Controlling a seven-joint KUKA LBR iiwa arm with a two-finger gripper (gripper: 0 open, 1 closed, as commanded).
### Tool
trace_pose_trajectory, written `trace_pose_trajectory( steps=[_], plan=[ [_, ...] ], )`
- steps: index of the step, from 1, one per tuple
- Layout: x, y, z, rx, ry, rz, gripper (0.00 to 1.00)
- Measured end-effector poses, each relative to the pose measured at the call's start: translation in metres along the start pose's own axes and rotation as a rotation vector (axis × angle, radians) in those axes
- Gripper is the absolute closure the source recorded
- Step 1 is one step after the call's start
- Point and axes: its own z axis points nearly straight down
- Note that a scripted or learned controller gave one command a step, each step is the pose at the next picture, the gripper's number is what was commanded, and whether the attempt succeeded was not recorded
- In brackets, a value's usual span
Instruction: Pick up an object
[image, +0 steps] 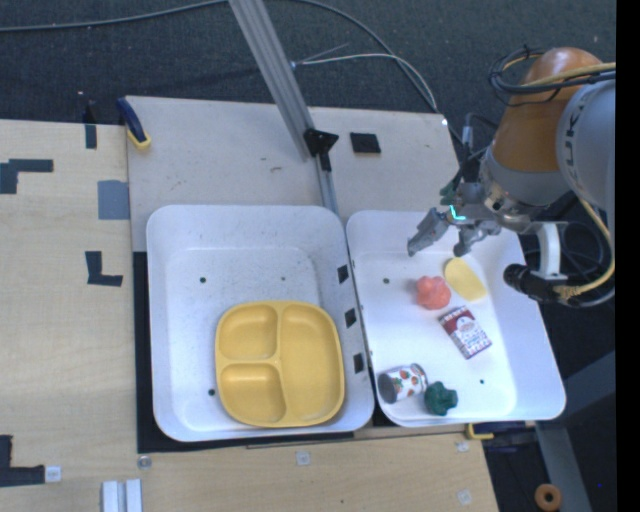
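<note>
Arm (560, 120): you are seeing it reaching in from the right, over the right bin's (520, 395) far edge.
Jaws: you are looking at the gripper (447, 238) hanging released, fingers spread, nothing between them, above the far part of the right bin.
Right bin: it is carrying a yellow piece (465, 279) just under the gripper, a red lump (433, 292) touching it, a red packet (465, 332) mid-bin, and a can (402, 383) beside a green lump (440, 399) near its front edge.
Left bin (180, 250): it is carrying a yellow tray (279, 362) toward its front right corner.
</note>
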Motion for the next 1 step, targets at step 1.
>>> trace_pose_trajectory(
  steps=[1],
  plan=[
    [0.0001,0.0012,-0.0022,-0.005,0.0,-0.001,0.0]
  ],
)
